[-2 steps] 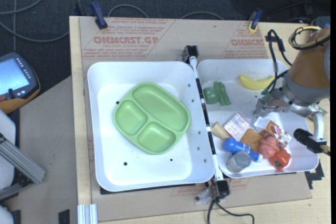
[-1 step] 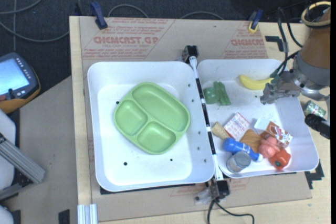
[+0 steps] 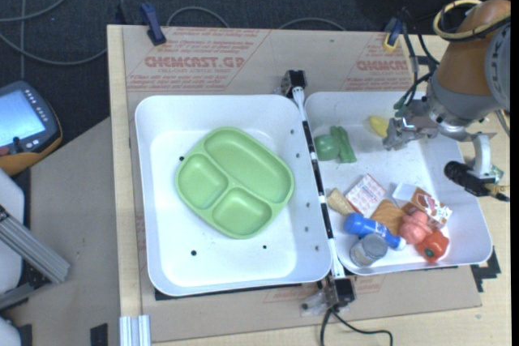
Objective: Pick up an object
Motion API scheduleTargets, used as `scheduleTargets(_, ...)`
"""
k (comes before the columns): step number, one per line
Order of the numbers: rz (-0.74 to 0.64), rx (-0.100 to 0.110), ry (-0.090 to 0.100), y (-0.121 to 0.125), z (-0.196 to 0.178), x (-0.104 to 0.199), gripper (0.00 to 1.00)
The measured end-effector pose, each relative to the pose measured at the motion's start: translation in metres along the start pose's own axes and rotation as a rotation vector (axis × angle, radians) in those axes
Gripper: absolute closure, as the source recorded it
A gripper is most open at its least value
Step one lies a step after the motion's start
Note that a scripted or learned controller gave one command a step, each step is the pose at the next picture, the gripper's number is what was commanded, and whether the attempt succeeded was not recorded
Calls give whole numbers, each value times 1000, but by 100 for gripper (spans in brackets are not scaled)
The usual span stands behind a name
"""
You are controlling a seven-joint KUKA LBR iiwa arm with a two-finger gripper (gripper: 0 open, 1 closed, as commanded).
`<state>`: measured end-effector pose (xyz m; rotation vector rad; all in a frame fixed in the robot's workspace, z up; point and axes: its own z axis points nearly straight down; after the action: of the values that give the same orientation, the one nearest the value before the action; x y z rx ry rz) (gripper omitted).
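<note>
The arm reaches in from the right, and my gripper (image 3: 401,134) hangs low over the back of the right bin (image 3: 478,243). A small yellow object (image 3: 378,126) lies just to the gripper's left, close to it; whether they touch cannot be seen. A green toy (image 3: 334,146) lies further left, near the wall between the bins. Toward the front of this bin lie a red-and-white card box (image 3: 366,193), a blue object (image 3: 371,226), a grey can (image 3: 369,249) and a heap of red and orange pieces (image 3: 422,228).
In the left bin (image 3: 154,174) rests a light green divided plate (image 3: 234,182). A black part (image 3: 470,177) of the arm juts over the right bin's right edge. Cables run behind the bench, and blue clamps (image 3: 151,22) grip its back edge.
</note>
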<state>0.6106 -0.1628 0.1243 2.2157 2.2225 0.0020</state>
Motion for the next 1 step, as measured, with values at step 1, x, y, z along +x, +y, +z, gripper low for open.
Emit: scheduleTargets(1,2,1,0,-2,-3,-1,0)
